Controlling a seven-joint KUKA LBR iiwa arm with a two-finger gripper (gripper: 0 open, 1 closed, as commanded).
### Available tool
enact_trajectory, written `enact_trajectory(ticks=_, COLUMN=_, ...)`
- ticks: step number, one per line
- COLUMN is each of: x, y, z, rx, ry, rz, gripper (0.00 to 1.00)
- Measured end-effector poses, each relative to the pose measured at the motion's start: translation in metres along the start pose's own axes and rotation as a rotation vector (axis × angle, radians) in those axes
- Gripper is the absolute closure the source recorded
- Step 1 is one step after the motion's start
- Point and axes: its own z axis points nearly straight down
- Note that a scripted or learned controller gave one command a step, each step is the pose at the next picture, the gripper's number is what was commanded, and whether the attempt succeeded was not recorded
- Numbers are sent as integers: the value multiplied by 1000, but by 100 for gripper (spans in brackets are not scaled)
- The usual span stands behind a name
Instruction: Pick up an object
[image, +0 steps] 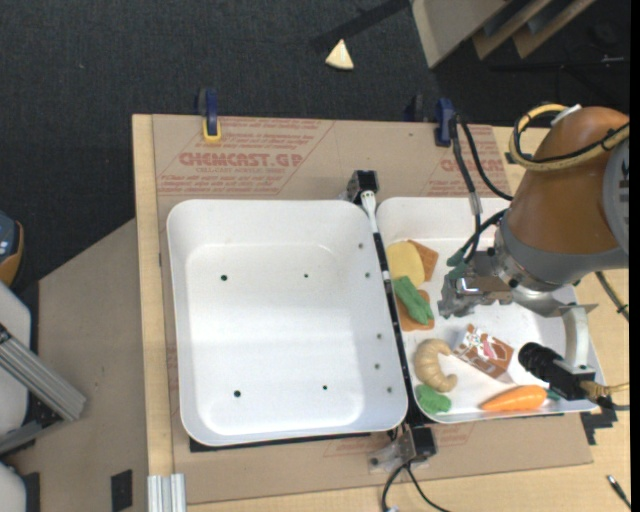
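Jaws' state impossible to tell, gripper (462, 296) hanging over the right bin (575, 345). Nearest, just beside toward the left bin (270, 320): green pepper (410, 298), long axis slanting along the divider. Farther, toward the near rim: croissant (436, 362), snack packet (487, 352), carrot (515, 399).

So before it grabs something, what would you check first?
1. Things to pick lie in the right bin: ok; carrot, croissant, packet, green pod.
2. Gripper is over that bin: ok.
3. Gripper is free of any load: cannot tell.
4. Things are spaced for a clean grasp: not ok; the pod lies on an orange slice, crowded by the yellow piece.
5. Carrot is clear of the wall: not ok, it's at the near rim.
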Motion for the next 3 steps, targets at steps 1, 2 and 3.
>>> enact_trajectory(ticks=1, x=-79, y=33, z=-22, rx=-13, ry=-10, rz=13, gripper=100)
enact_trajectory(ticks=2, x=-67, y=-18, z=95, rx=6, ry=0, rz=9, gripper=100)
enact_trajectory(ticks=3, x=-33, y=14, z=-22, rx=-21, ry=-5, rz=1, gripper=100)
